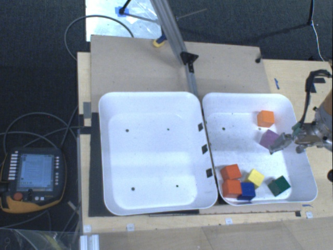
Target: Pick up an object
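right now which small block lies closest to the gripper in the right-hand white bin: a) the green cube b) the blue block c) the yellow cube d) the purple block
d: the purple block lies right beside the gripper near the far right of the right-hand white bin, while the green cube, yellow cube and blue block sit down by the near wall.

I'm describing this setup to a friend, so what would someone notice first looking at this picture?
The bright blocks in the right bin: an orange block near its far side, a purple block beside the gripper, and a cluster along the near edge with two orange blocks, a yellow block, a blue block and a green block. On the floor at left lies a control pendant.
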`<control>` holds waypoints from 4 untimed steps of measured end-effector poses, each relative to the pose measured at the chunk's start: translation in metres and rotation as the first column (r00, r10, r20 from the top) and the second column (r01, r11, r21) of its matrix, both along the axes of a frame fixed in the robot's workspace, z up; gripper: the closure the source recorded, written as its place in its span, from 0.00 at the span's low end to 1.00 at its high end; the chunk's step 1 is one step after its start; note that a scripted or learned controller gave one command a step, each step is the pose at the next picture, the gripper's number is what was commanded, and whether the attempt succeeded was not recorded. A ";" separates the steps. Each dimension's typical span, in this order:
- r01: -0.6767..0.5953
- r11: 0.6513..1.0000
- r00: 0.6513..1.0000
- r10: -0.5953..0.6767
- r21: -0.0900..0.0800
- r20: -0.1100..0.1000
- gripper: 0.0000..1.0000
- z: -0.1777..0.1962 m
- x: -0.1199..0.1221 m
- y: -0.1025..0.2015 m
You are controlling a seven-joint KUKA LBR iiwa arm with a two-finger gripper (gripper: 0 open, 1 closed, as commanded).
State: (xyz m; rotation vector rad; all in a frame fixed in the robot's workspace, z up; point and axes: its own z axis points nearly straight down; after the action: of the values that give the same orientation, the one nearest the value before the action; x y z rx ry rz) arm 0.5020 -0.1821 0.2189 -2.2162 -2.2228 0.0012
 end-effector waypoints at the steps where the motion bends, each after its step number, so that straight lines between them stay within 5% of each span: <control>1: 0.001 1.000 1.000 -0.001 0.000 0.000 0.00 -0.042 -0.004 -0.001; 2: 0.001 1.000 1.000 -0.001 0.000 -0.001 0.00 -0.104 -0.001 -0.003; 3: -0.002 1.000 1.000 0.002 -0.003 0.006 1.00 -0.090 0.000 -0.003; 4: -0.001 1.000 1.000 0.001 -0.004 0.008 1.00 -0.045 0.003 -0.010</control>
State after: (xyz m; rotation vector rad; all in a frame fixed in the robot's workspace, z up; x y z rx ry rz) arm 0.5053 -0.1925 0.1739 -2.2218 -2.2298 -0.0036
